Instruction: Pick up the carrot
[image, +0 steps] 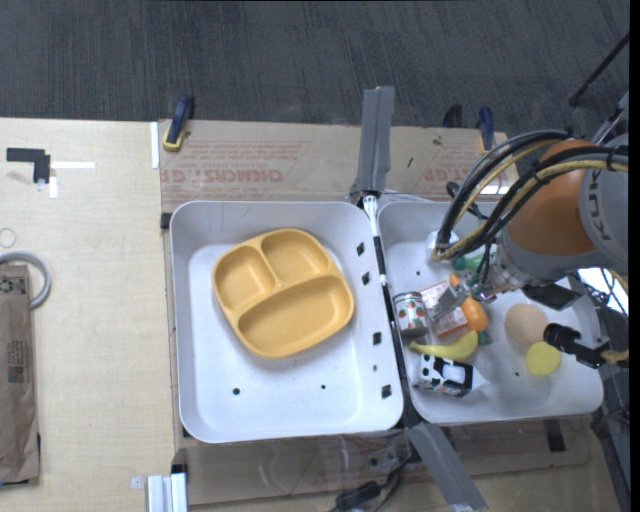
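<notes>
Crowded right shallow white bin (560, 395): small orange carrot (474, 314) lies mid-bin beside the hand (462, 293), whose grip I cannot tell.

Bright, even overhead light; soft shadows, slight blur.

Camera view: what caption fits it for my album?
Robot arm's gripper reaches down to the carrot in the right bin.
</notes>
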